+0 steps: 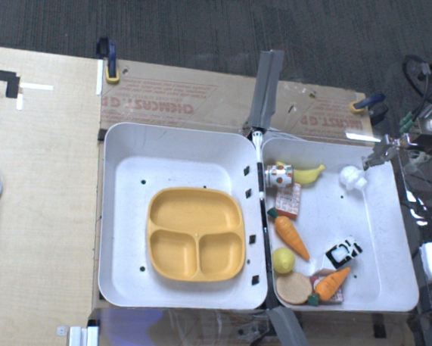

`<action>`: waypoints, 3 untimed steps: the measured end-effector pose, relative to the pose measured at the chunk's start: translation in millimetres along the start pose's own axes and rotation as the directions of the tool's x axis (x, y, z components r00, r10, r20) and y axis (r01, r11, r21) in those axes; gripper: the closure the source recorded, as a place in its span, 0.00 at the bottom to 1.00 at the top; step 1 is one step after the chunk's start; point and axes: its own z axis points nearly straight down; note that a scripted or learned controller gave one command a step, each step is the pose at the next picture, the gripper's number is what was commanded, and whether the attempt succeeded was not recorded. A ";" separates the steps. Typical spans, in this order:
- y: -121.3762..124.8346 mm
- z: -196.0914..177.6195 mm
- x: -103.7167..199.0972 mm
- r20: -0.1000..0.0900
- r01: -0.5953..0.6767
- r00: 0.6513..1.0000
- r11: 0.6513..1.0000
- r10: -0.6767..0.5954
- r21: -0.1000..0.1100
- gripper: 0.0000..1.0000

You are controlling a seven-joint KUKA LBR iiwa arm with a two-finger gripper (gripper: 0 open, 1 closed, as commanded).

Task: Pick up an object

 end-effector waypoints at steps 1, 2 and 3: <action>-41.7 62.6 48.8 0.000 -0.033 0.999 0.999 0.033 0.001 0.00; -86.4 131.2 98.3 -0.001 -0.157 0.988 0.988 0.157 0.003 0.00; -127.5 66.7 120.2 0.000 0.266 0.964 0.964 -0.266 -0.001 0.00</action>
